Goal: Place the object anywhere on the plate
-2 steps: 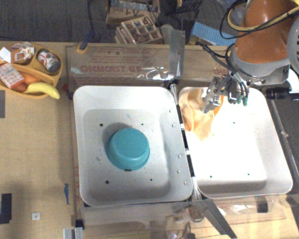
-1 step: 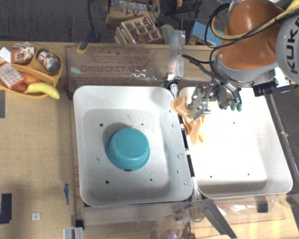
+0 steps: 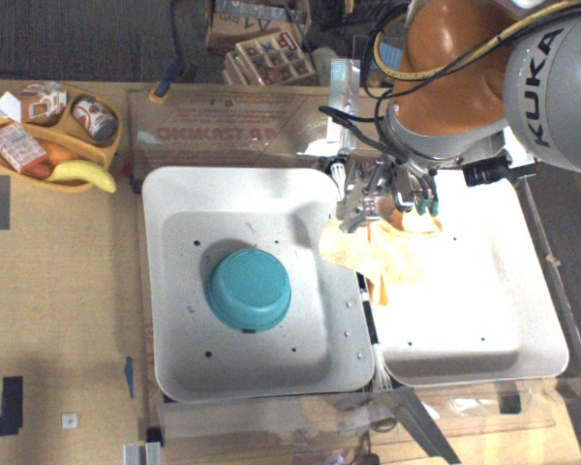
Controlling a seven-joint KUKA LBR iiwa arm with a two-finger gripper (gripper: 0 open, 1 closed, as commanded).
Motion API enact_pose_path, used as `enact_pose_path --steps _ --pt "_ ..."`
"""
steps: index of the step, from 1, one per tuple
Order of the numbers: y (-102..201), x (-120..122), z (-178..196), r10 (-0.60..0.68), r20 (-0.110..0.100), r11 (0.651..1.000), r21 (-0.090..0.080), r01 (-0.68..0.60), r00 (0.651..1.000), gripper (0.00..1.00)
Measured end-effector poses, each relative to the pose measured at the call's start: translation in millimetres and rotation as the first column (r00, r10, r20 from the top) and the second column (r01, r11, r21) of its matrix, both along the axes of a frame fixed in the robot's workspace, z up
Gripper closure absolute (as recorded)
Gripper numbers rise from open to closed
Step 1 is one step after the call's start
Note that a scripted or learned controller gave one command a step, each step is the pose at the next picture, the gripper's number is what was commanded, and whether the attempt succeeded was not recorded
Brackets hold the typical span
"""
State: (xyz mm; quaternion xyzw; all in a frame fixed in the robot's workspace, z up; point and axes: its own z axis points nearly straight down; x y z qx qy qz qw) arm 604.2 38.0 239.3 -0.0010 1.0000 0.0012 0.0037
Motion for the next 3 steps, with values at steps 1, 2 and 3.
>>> enact_pose_path --steps 1,2,3 --pt "54.5 -5.3 7.0 0.001 0.001 1.000 0.001 -0.001 1.000 1.00" --pt "108.5 -15.2 9.1 0.000 0.001 1.000 0.001 0.000 1.000 1.00" --pt "108.4 -15.1 9.1 0.000 0.000 1.000 0.001 0.000 1.000 0.00"
